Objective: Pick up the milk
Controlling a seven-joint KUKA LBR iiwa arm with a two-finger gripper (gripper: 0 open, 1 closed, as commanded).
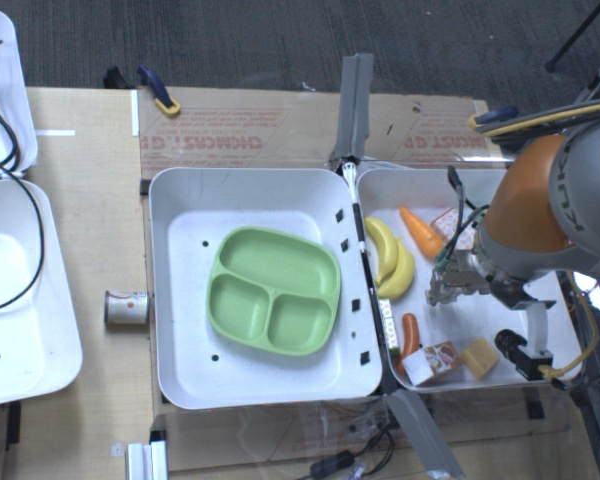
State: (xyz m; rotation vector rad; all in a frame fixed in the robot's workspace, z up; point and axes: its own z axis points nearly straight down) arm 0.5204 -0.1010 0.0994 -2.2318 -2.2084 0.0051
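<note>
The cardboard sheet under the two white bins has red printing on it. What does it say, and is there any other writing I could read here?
"CHEMC", upside down, then blurred: red print on the brown cardboard sheet.
Small milk carton: printing too small to read.
Grey robot arm: a letter at the picture's edge, cut off.

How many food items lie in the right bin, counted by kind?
Bananas: 1 bunch
Carrot: 1
Sausage-like red item: 1
Milk carton: 1
Tan block, perhaps cheese or bread: 1
Total: 5 items showing; the arm covers part of the bin.
</note>
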